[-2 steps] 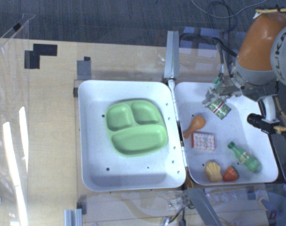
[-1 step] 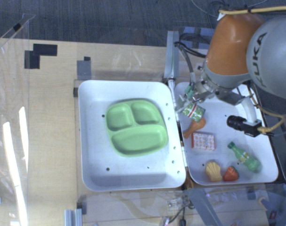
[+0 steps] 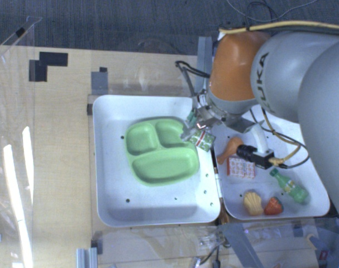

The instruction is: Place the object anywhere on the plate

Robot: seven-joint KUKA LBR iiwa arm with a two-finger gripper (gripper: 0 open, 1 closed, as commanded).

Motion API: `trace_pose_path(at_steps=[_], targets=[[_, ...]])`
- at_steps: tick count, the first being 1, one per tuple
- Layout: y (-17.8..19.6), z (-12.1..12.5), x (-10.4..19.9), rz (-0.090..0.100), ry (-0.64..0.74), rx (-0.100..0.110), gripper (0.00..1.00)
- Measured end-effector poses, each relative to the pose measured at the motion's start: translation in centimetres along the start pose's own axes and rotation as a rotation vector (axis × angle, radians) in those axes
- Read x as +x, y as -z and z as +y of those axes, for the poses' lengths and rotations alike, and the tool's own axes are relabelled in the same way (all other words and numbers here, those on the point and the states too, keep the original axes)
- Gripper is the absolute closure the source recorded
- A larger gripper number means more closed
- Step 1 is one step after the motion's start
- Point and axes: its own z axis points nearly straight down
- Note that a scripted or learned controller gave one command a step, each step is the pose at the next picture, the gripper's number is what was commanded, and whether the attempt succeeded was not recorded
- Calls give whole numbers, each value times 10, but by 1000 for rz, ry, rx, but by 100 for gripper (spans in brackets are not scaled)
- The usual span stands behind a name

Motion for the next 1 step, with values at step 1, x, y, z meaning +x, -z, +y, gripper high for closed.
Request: trace_pose_path(at_steps=[1], targets=[[0, 0, 0, 0, 0, -1, 0]])
